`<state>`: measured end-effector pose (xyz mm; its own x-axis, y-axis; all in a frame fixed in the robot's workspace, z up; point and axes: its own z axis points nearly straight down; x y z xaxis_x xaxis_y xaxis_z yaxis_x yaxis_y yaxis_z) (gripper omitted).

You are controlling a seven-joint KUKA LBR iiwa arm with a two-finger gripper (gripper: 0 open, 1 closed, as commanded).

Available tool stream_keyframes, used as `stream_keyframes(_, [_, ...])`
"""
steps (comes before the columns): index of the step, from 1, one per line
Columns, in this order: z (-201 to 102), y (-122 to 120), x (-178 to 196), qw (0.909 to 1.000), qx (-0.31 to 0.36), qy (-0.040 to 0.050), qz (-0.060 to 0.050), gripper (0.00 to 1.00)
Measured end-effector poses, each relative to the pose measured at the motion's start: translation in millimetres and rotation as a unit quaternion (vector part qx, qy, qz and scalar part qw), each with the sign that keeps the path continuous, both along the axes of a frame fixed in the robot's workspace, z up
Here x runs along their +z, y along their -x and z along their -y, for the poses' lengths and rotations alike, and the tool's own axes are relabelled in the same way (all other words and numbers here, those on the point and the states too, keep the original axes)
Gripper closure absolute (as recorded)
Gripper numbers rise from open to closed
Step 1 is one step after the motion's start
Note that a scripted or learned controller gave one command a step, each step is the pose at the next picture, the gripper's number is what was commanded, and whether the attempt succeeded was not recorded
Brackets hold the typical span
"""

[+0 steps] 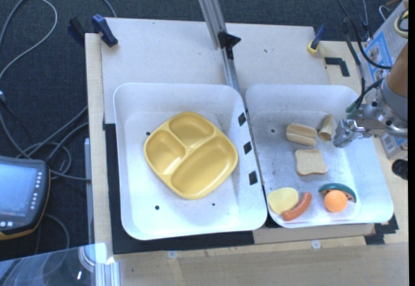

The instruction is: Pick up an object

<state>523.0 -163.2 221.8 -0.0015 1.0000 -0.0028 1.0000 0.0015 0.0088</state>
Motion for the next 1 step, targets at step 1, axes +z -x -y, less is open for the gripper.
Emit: stream_keyframes(1, [-0.1,-0.1,-13.6,1.0000,-0.001,-0.0017,-0.005,1.00])
